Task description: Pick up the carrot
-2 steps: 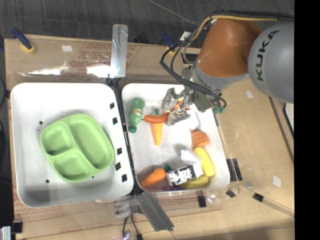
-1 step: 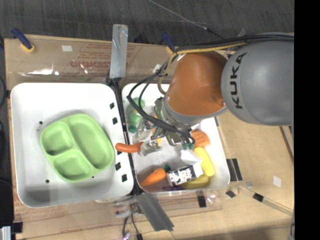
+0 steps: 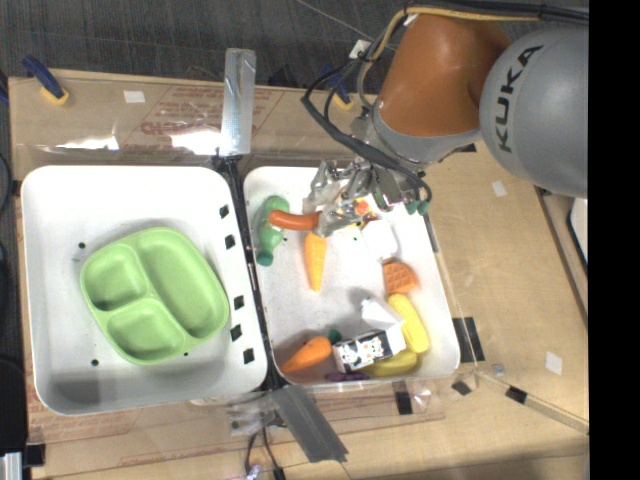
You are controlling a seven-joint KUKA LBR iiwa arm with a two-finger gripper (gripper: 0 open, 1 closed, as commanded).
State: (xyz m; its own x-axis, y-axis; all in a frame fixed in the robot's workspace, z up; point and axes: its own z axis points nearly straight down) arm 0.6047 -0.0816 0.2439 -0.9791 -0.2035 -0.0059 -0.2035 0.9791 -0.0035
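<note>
Closest to the lens, along the near wall of the right bin (image 3: 448, 318), I am seeing a cluster of toys: an orange carrot-like piece (image 3: 308, 354) with a green end, a small black-and-white carton (image 3: 362, 350), and a yellow banana (image 3: 408, 324) curving up the right side. Just above the banana an orange waffle-textured piece (image 3: 399, 274) is lying.

I am watching the carrot (image 3: 315, 259) in the middle of the right bin, lying flat on the white floor. Its long axis is running almost straight toward and away from me, its wide end toward the far wall and its narrow tip pointing to the near wall. Its wide end is sitting just under the pincer (image 3: 345, 200), and beside a red-orange sausage-shaped toy (image 3: 292, 221) that is lying crosswise and touching a green toy (image 3: 268, 230) at the bin's left wall.

I am seeing the arm (image 3: 470, 78) reaching in from the right, its orange band hanging over the far edge of the right bin. The pincer is hovering low above the far end of the bin; I cannot tell how it is set.

In the left bin (image 3: 50, 198) a green divided plate (image 3: 153, 294) is resting. Both bins are sitting on the bench (image 3: 520, 298).
</note>
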